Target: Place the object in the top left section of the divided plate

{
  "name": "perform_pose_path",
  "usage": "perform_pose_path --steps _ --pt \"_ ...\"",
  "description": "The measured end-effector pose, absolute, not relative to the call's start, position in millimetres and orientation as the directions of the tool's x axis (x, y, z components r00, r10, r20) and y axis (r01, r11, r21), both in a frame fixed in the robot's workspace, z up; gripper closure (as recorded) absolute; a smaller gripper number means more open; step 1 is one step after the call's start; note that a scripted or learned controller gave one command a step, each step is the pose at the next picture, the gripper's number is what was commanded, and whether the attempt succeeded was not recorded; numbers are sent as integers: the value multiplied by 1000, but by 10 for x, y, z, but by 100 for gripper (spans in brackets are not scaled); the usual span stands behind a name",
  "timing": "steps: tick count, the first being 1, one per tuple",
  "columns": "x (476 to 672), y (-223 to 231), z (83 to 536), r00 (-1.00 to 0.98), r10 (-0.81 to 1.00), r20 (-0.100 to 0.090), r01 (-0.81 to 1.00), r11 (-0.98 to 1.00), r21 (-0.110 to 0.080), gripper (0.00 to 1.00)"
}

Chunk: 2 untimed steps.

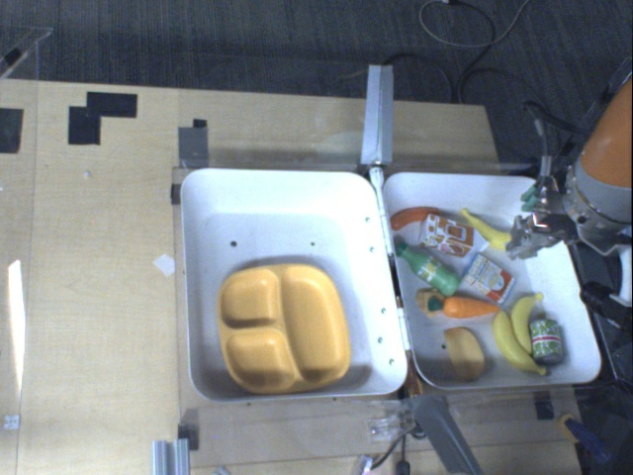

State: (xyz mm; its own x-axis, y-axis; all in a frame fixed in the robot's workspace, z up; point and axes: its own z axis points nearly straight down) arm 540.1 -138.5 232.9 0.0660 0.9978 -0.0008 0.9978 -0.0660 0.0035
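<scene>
I am hovering my end effector (526, 236), grip state unclear, at right over food items; the yellow divided plastic plate (284, 325), lower centre, is awaiting its object.

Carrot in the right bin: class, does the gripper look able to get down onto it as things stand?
Probably yes. The carrot lies uncovered from above, though a small carton and a banana crowd it closely; the gripper hovers nearby.

No legible text on the cartons (487, 277) or the can (545, 340).
</scene>
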Motion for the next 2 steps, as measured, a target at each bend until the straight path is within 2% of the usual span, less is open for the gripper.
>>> perform_pose_path --steps 1,2 --pt "4881 -1501 995 -374 927 -2 927 374 4 100" --pt "4994 -928 2428 -490 871 -5 871 490 7 100"
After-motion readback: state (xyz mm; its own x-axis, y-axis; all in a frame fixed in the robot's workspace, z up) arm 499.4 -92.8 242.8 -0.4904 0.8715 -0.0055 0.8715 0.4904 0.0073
